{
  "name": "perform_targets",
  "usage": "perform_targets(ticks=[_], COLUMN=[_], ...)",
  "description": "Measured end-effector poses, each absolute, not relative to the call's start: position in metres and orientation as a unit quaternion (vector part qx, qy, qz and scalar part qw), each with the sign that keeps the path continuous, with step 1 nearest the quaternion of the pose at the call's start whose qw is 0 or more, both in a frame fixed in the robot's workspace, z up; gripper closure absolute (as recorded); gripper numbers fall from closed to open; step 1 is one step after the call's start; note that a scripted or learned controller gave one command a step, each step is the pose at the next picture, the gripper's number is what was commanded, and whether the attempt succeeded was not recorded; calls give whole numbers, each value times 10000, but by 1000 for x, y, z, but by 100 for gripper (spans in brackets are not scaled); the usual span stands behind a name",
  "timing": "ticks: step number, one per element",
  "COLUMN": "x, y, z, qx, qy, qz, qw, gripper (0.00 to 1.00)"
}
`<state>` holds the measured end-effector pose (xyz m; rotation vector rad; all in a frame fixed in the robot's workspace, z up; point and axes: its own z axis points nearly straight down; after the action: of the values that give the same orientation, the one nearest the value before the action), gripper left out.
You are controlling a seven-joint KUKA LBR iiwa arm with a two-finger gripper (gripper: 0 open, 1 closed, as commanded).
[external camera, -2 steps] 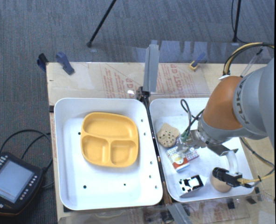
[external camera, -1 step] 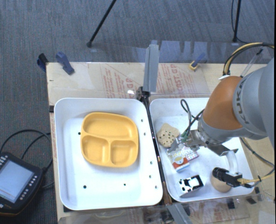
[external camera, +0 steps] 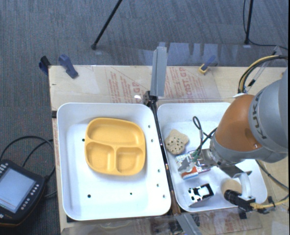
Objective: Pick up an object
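Far left, off worktop (external camera: 101, 82): handheld pendant w/ screen (external camera: 10, 192) on carpet, cable looping up. Left bin (external camera: 69, 180): yellow divided plate (external camera: 115, 146), three compartments, lying flat near bin centre. Upright grey post (external camera: 159, 72) at rear, between bins. Right bin (external camera: 184, 111): tan biscuit-shaped item w/ holes (external camera: 177, 141) near left wall; just below it, red-and-white packet (external camera: 190, 169), touching or right beside tool (external camera: 198, 159); black-and-white toy car (external camera: 200, 193) near front edge, apart from packet; cream roundish obj (external camera: 231, 186) to its right, partly hidden by arm hardware. Grey arm w/ orange band (external camera: 238, 126) over right half of bin. Tool state: cannot tell, blocked by wrist; nothing seen gripped.
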<state>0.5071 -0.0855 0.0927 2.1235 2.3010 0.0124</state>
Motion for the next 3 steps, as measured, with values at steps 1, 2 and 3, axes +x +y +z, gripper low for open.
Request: perform_targets(ticks=[1,2,3], x=[507,507,604], y=[-85,-85,-128], z=[102,102,94], qx=[6789,6792,5932], qy=[7342,7339,8050], qz=[43,42,32], qw=[24,23,51], gripper=[100,0,0])
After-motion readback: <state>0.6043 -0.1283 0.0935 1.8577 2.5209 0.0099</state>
